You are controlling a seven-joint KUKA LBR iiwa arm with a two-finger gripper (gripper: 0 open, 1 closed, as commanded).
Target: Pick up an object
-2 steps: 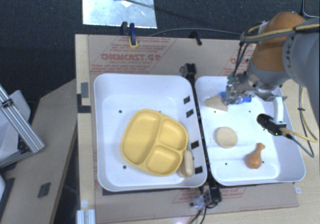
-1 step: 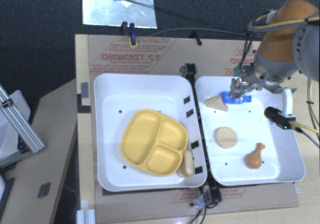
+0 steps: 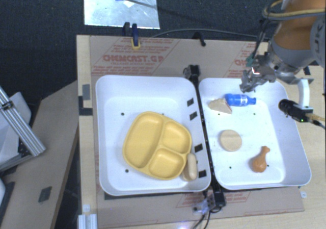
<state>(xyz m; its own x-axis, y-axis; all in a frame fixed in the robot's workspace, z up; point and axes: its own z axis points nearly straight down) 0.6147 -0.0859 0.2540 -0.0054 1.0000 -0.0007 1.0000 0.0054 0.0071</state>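
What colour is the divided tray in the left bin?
Yellow: the divided tray, seen in the camera view.

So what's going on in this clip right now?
A grey robot arm with an orange band reaches in from the right, its gripper hovering just above a blue plastic bottle lying in the right white bin. Nothing is held yet. The yellow divided plate sits in the left white bin, untouched.

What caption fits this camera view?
Pincer hovers above blue bottle in right bin; yellow tray in left.
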